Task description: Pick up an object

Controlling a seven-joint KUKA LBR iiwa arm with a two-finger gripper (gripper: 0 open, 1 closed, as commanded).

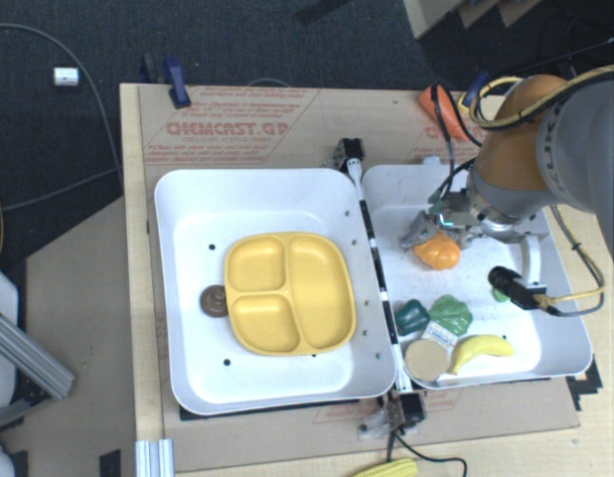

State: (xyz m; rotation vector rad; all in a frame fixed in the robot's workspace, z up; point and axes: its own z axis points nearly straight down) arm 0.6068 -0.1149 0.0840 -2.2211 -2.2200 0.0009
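Note:
In the right bin (565,351), my gripper (441,229) hangs right over an orange ball-like fruit (438,254) near the bin's middle. The fingers are spread open, one at the fruit's upper left (418,233) and one at its upper right. The fruit rests on the bin floor, and the gripper's body hides its top edge. Nearer the front of the same bin lie a dark green piece (411,316), a lighter green leafy piece (451,314), a yellow banana (481,349) and a tan round disc (423,360).
The left bin (178,227) holds a yellow divided plate (287,293), with a small brown round thing (215,301) at its left edge. A black divider (372,256) separates the two bins. My arm crosses the right bin's far right side.

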